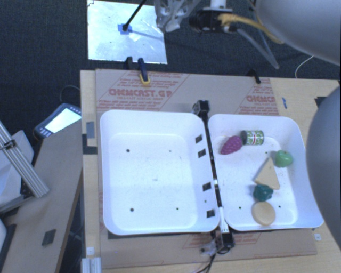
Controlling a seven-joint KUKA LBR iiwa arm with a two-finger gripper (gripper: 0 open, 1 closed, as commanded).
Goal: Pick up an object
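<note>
Pale yellow round thing (263, 213) sits closest to the camera in the right bin (298, 130), just on the near side of the tan wedge (268, 175), with a teal lump (262, 192) squeezed between the two and touching the wedge's wide end, or close to it. The wedge's long axis runs near-to-far, narrow tip pointing away. Just past that tip and a bit right is a green apple-looking ball (283, 158). Further back and left of the wedge there's a pink berry-shaped piece (231, 145), and right behind that a small green can (252, 137) on its side, long axis running left-right. The left bin (114, 160) is off to the wedge's left. Way beyond the wedge and left of it, up past the far edge of the bench, is what I take to be the gripper (171, 16), blurry and cut off at the top, so honestly can't tell how it's set, and I see nothing in it. So every candidate lies toward the camera and to the right of it, well apart. My guess is nothing's picked yet, and the apple or the can, each with some room around it, looks the easier grab.
</note>
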